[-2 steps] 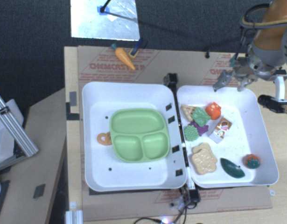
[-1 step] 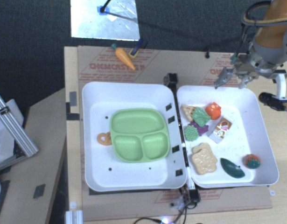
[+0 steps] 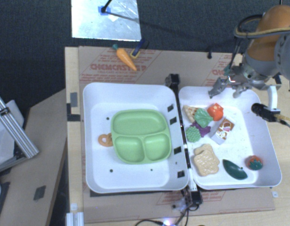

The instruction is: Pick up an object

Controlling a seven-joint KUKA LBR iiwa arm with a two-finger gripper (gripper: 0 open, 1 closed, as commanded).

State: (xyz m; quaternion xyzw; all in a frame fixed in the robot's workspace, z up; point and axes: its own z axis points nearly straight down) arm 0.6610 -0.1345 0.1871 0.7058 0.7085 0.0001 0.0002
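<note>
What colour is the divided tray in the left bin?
Light green. The divided tray shows clearly in the camera view.

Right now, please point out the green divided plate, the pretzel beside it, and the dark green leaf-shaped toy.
green divided plate [image 3: 135,122], camera view, on the floor of its large upper compartment.
pretzel [image 3: 105,140], camera view, on its middle.
dark green leaf-shaped toy [image 3: 235,169], camera view, on its middle.

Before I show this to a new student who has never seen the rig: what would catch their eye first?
Probably the green divided plate in the middle of the left bin, with a small pretzel beside it. Then the clutter of toy food in the right bin, where the tool hangs open above the far edge, near a red block.
</note>
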